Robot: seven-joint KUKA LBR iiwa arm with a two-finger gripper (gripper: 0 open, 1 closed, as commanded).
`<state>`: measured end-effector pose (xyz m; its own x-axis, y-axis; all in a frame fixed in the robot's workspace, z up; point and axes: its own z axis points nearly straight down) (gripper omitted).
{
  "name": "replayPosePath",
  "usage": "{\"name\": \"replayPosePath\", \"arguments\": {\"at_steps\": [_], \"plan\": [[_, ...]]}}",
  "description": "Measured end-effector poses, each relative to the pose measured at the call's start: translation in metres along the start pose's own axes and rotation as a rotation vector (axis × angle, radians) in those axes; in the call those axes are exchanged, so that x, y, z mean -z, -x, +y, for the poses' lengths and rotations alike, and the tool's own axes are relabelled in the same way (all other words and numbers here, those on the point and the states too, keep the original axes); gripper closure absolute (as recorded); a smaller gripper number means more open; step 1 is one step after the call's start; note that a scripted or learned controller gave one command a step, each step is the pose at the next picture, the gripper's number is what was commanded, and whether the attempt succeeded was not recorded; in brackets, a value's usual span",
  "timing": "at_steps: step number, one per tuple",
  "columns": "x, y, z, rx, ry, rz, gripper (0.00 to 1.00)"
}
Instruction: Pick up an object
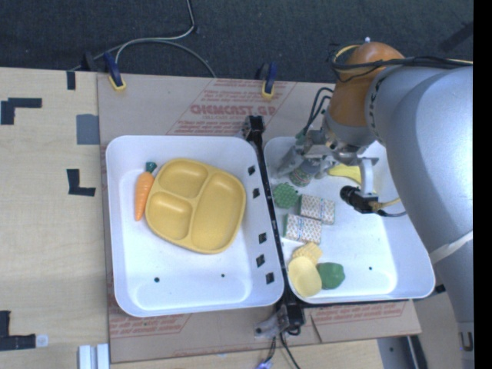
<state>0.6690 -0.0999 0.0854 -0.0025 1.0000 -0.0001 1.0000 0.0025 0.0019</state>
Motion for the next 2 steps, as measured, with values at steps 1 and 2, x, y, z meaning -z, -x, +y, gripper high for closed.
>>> {"name": "replayPosePath", "arguments": {"at_steps": [1,2], "plan": [[0.0,0.016,0.0,-0.001,0.0,-0.001,0.0],[0.01,0.015,0.0,0.001,0.0,-0.002,1.0]]}}
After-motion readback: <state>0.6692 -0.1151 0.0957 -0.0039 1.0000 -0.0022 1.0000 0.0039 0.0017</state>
